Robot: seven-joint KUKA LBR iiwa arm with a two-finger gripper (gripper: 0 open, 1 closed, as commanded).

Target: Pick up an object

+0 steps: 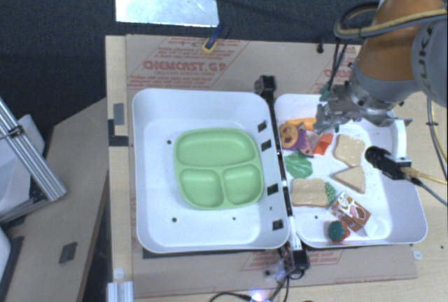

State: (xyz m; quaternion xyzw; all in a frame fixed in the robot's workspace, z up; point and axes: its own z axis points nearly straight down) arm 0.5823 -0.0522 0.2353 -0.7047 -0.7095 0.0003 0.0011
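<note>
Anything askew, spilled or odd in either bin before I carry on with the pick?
Nothing looks spilled or damaged. The green divided plate sits flat in the left bin. The toy food, bread slices included, lies loosely jumbled inside the right bin, with the gripper over its far end.

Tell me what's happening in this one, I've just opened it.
A KUKA arm reaches in from the right, its end effector low over the top of the right bin, above a cluster of toy food. Bread-like slices and other pieces lie around it. The left bin holds a green divided tray. No grasp is visible.
</note>
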